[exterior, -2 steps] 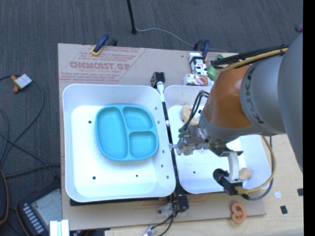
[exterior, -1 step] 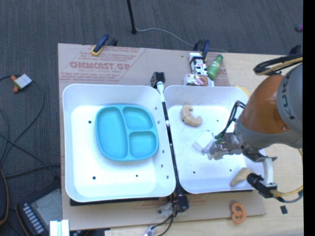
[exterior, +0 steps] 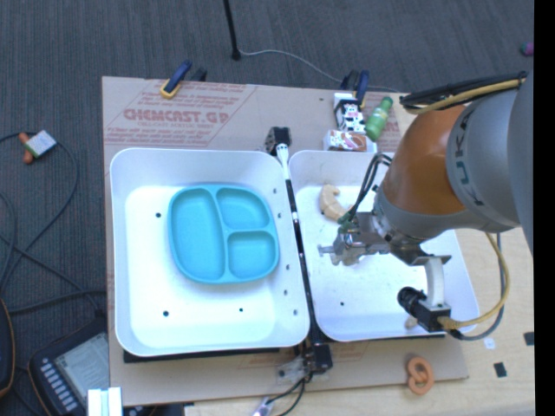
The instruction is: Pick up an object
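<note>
Blue plastic marks the left bin [exterior: 121,232]: a light blue divided plate [exterior: 223,233] with three compartments lies flat near the middle of its floor, a little toward the far edge. Both shallow white bins sit side by side on a brown cardboard sheet [exterior: 186,115] printed with red lettering.

In the right bin [exterior: 364,315], a small tan, curved object [exterior: 330,200], too blurred to name more closely, rests on the floor near the far left corner. The gripper [exterior: 347,248] is over this bin's floor, left of centre and just nearer the front than the tan object; the two look apart, with white floor between them. Whether its fingers are parted or closed cannot be told from this slanted view, and nothing can be seen between them.

Behind it, the grey arm [exterior: 486,159] with its orange band covers the right bin's far right corner and right edge.

Beyond the right bin's far edge, a green bottle [exterior: 378,119] lies on the cardboard. An orange ring-shaped item [exterior: 420,374] sits on the cardboard by the front right corner.
</note>
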`<state>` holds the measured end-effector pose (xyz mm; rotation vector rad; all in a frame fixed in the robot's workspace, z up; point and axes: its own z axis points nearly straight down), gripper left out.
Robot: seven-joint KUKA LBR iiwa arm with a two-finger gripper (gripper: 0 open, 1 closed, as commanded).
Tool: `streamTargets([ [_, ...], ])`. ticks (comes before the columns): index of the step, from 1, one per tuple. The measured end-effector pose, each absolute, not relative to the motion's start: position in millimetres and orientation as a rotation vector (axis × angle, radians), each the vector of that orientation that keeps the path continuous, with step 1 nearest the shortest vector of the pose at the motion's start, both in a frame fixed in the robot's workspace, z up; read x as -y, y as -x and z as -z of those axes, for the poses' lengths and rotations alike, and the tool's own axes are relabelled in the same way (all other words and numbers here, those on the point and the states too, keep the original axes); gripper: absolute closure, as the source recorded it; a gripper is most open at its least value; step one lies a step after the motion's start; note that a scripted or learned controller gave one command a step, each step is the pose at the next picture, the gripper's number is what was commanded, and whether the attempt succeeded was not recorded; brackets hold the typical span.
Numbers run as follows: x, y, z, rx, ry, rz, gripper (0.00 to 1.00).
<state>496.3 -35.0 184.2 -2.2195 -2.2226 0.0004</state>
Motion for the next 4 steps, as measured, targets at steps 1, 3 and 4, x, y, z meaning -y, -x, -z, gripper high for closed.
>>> streamTargets([
  [1, 35, -496.2, -184, 2.222, 2.220, -0.001, 0.00],
  [3, 102, -486.1, -88, 2.225, 2.228, 0.007, 0.00],
  [4, 104, -486.9, -98, 2.226, 2.235, 0.006, 1.00],
])
